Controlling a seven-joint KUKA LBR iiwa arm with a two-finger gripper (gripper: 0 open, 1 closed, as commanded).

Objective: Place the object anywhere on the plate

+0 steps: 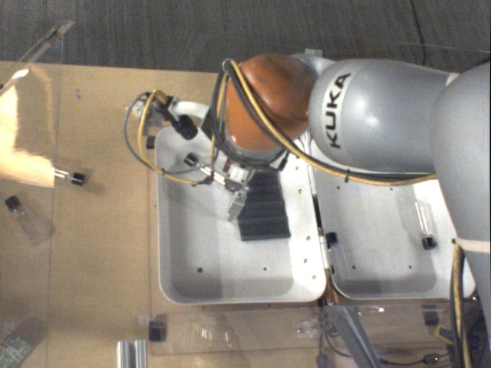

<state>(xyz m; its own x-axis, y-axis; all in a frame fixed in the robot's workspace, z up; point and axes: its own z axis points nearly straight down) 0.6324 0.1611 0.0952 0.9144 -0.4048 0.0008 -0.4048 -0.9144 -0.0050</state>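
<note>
arm: grey KUKA arm with an orange band [268, 102] comes in from 3 o'clock, bulk over the top rim of both bins, wrist hanging over the left bin's upper middle.
gripper: two-finger gripper [236, 198] pokes out under the wrist, tip just above the left bin floor, at the upper left corner of the black slab. Can't tell how far it is open, nor whether it has hold of anything.
left bin: shallow white plastic bin [192, 274]; holds a black ribbed rectangular slab [263, 209], lying flat toward 2 o'clock of the floor, its right edge near the bin's right wall. This may be the plate, not sure.
left bin room: floor bare from 6 to 10 o'clock, wide free strip along the bottom and left rims.
right bin: second shallow white plastic bin [368, 282], touching the left bin's right rim.
right bin contents: clear slim tube with a dark cap [424, 225], upright along 12–6, near the right side, partly by the arm's edge.
right bin room: floor open at 6 to 9 o'clock; top half covered by the arm.
bench: tan bench top [84, 228] at 9 o'clock of the bins; two small clear vials with dark caps lie there, one [67, 177] upper, one [23, 217] lower, well apart from the bins.
</note>
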